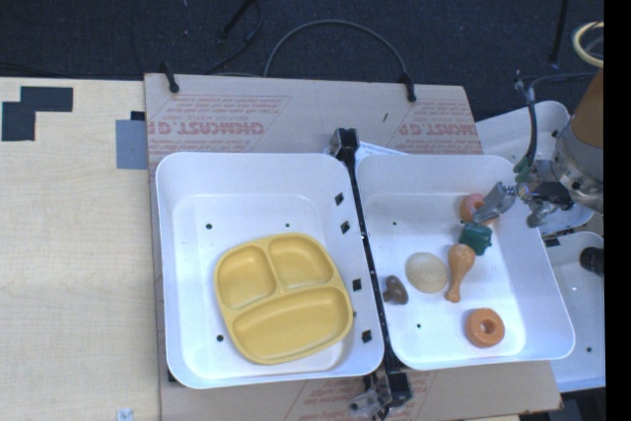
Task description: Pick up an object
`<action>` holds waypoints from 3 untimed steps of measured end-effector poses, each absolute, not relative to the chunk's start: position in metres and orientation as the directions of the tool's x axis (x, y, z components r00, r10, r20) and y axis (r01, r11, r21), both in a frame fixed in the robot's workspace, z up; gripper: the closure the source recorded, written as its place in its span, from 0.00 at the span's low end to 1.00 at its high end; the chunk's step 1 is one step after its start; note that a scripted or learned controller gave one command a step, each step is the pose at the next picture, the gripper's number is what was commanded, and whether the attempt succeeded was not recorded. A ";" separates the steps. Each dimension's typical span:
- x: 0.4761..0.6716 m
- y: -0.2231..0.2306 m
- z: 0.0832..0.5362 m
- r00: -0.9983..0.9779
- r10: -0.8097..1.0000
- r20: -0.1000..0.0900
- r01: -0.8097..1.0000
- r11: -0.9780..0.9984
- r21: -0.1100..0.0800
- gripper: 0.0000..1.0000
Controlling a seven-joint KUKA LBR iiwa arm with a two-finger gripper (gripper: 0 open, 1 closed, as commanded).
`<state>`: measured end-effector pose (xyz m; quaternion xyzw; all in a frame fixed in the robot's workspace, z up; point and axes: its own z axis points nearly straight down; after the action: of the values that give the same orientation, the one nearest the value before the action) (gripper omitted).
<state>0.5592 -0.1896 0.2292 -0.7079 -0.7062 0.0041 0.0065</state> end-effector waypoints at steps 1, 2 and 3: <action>0.562 -0.189 0.236 0.000 1.000 0.001 1.000 0.000 -0.003 0.00; 0.568 -0.181 0.178 -0.003 1.000 0.003 1.000 0.003 -0.008 0.00; 0.559 -0.183 0.132 0.000 1.000 0.003 1.000 0.000 -0.008 0.00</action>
<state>0.5594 -0.1827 0.1317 -0.7072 -0.7070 0.0019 0.0037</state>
